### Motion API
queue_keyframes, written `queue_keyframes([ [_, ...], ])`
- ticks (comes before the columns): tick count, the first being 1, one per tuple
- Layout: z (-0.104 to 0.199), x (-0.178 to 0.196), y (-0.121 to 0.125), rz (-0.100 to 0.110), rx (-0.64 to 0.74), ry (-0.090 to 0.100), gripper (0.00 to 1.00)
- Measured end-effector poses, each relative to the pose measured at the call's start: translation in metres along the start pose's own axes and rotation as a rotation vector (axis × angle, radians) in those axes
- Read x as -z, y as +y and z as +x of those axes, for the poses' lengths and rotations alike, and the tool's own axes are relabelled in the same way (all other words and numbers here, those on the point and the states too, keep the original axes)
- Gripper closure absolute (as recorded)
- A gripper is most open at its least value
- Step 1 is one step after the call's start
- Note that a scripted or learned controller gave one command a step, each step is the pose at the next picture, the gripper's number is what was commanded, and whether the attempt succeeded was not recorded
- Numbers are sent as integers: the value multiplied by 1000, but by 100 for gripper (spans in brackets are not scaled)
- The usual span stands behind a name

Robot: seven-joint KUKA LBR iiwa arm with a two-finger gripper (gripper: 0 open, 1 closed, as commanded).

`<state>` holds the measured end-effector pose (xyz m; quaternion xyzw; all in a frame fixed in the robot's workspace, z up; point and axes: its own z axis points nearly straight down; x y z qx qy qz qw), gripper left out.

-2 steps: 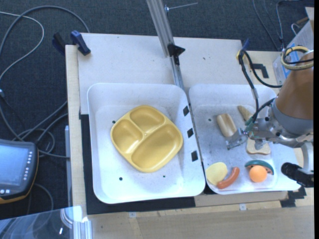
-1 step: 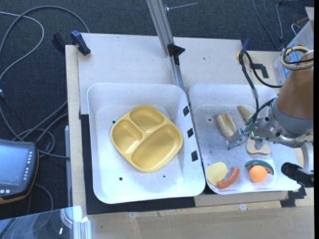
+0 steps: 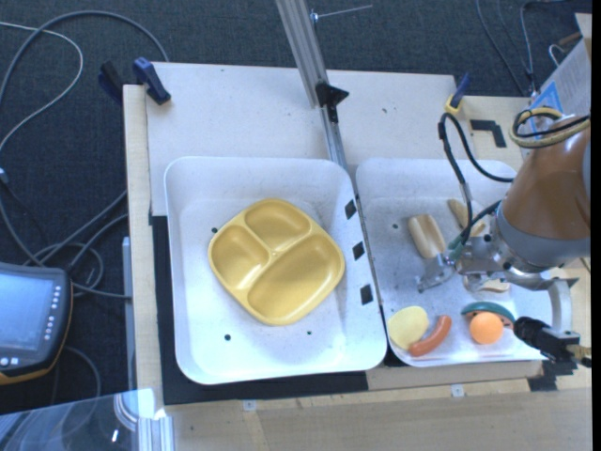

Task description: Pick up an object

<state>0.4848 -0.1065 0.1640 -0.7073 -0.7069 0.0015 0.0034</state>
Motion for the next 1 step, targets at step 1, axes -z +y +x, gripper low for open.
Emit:
queue_keyframes([
  [1,10,-54,4,1,1,1,0],
])
